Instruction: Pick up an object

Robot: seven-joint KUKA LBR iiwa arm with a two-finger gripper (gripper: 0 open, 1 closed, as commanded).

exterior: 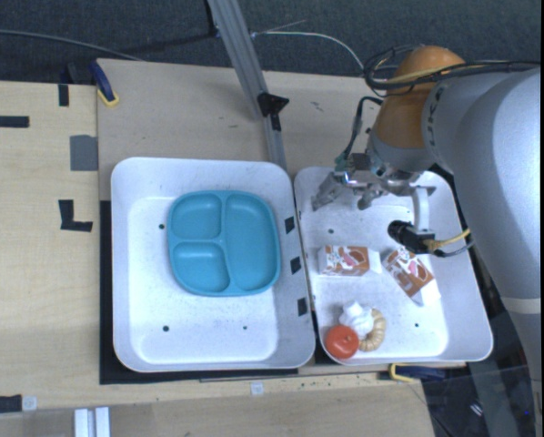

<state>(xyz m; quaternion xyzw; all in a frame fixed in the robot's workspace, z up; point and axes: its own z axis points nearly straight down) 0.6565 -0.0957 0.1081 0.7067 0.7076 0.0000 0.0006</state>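
Observation:
In the right bin lie two small brown-and-white snack packets: one near the middle, the other to its right. A red round item sits at the bin's front edge, touching a white-and-tan piece. My gripper hovers over the bin's back left part, behind the packets and apart from them. Its fingers are spread open with nothing between them.
The left bin holds a blue divided plate. A grey metal pole slants down to the back edge between the bins. The arm's grey body covers the right bin's right side.

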